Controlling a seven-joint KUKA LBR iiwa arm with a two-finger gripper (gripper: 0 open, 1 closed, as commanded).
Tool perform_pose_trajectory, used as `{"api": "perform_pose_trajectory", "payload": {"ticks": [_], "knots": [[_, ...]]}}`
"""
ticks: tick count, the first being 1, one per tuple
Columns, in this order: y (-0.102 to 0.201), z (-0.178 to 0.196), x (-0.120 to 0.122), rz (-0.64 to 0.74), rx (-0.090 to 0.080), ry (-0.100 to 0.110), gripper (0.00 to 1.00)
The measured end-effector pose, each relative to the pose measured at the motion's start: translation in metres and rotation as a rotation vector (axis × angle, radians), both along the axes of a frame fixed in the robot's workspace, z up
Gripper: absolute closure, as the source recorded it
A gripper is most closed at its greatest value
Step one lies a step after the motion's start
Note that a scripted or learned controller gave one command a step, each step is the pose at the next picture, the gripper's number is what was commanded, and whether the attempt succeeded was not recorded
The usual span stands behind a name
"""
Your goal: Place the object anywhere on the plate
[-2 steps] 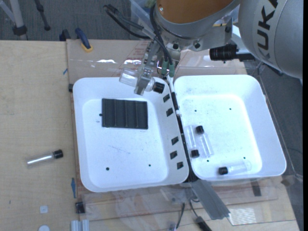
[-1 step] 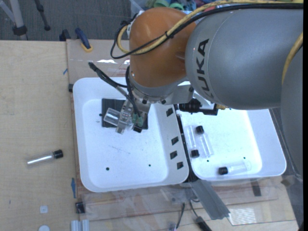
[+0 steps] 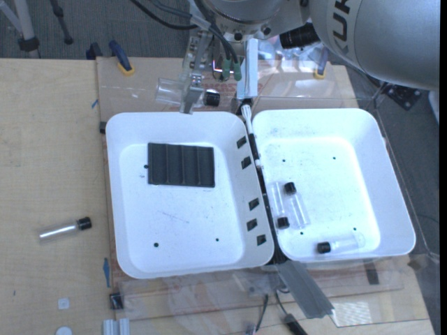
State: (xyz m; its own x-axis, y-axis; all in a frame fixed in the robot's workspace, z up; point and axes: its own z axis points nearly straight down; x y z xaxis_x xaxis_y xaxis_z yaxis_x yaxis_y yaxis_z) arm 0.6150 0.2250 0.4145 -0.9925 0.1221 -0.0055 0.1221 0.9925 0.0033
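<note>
A clear plastic vial with a black cap (image 3: 183, 93) is gripped between the two-finger gripper (image 3: 196, 89), ready for carrying down-left to the dark ribbed rectangular plate (image 3: 181, 165).

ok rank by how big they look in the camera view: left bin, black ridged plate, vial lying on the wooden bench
1. left bin
2. black ridged plate
3. vial on the bench
The gaps in size are clear, so nearness to the camera does not change the order.

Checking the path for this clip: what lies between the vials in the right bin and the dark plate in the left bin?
In the camera view, the bins' adjoining white rims with black clips lie between the vials and the dark plate.
</note>
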Motion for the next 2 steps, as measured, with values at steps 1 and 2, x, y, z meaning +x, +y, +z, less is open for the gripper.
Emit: {"api": "perform_pose_trajectory", "payload": {"ticks": [1,2], "knots": [[-0.0002,-0.0898,-0.0329,0.011,-0.001,0.004,1.00],[-0.0004,-0.0894,-0.0328,0.011,-0.001,0.003,0.00]]}}
